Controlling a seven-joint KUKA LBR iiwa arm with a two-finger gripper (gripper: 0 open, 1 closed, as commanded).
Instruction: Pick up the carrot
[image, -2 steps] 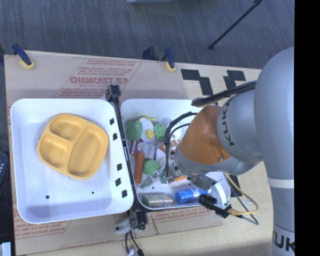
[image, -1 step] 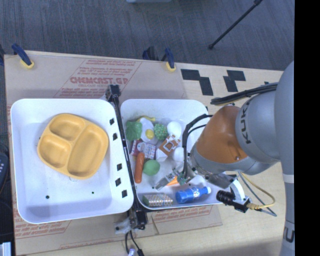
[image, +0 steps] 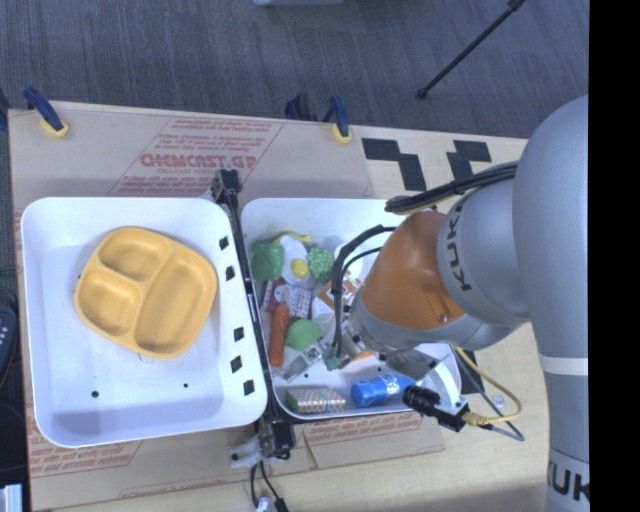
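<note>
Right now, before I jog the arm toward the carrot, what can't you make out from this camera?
- Gripper: open or shut unclear; the wrist covers it from above.
- Right bin: its right half is hidden under the arm.
- Carrot: visible, but whether anything touches it is too small to tell.

Grey arm reaching in from the right, orange-banded wrist bent downward, claw low

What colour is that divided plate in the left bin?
Yellow. The divided plate shows plainly in the camera view.
</note>
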